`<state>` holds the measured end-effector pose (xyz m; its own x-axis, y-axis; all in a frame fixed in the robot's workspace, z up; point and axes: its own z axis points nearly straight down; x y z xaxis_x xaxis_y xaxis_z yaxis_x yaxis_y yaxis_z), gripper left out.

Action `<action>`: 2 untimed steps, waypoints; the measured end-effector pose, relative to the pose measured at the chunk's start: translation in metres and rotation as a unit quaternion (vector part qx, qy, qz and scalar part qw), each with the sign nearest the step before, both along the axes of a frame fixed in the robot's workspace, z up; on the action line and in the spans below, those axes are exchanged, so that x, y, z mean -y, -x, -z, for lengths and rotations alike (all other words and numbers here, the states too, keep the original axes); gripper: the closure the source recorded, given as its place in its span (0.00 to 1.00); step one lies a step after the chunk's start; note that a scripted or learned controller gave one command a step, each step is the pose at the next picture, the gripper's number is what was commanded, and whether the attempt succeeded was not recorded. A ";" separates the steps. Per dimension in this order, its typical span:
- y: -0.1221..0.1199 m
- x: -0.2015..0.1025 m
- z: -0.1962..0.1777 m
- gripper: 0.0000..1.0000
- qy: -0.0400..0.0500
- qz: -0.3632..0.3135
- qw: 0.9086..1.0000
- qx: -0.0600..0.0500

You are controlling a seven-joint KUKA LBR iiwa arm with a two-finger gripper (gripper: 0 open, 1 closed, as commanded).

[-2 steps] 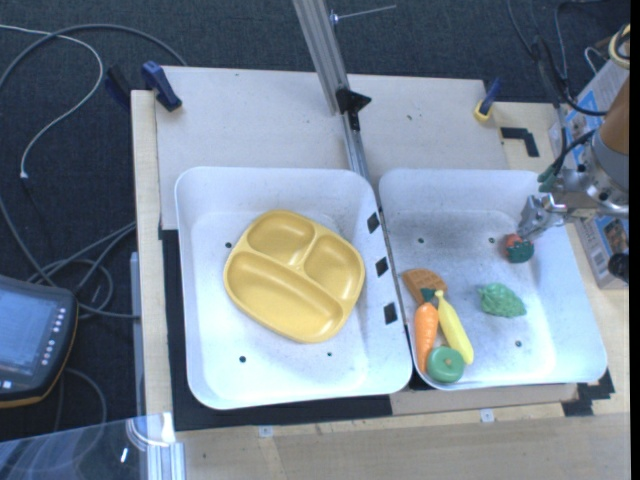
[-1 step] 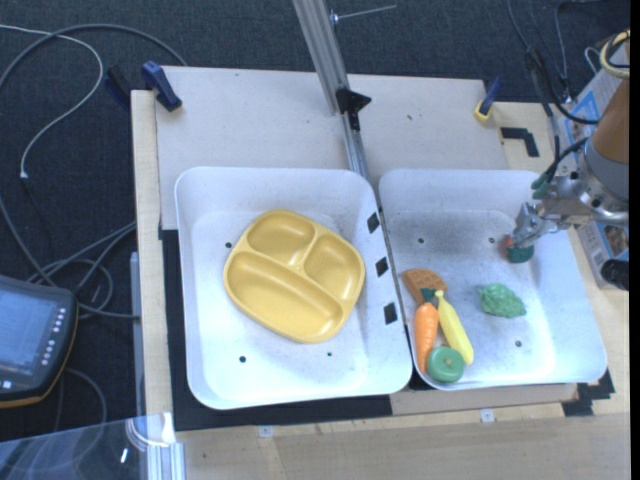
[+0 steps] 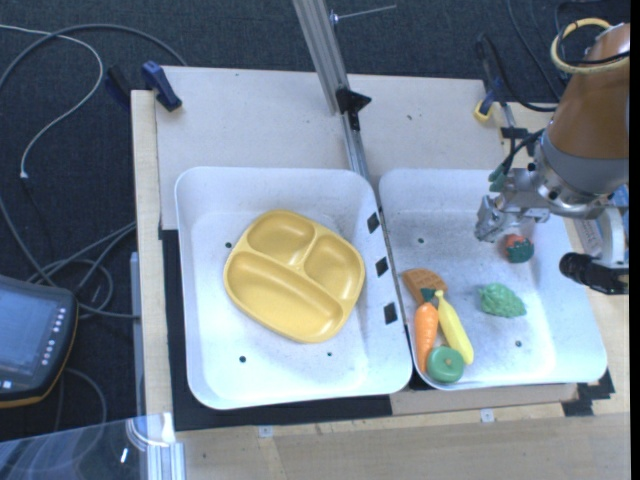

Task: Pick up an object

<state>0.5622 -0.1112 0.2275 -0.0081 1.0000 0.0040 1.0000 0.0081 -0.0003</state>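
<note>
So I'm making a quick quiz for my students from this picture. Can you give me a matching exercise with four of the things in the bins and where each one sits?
Things:
1. yellow plate
2. carrot
3. green leafy piece
4. small red and green piece

Places:
A. right bin, just below the claw
B. right bin, near its left wall, beside the banana
C. left bin, around its middle
D. right bin, right of the banana, lying apart from the other food

Pairs: 1-C, 2-B, 3-D, 4-A
</note>
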 end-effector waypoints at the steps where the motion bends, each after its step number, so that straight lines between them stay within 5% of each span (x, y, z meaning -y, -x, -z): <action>1: 0.010 -0.051 0.001 1.00 0.000 0.001 1.000 -0.001; 2: 0.008 -0.102 0.009 1.00 0.000 0.001 1.000 -0.001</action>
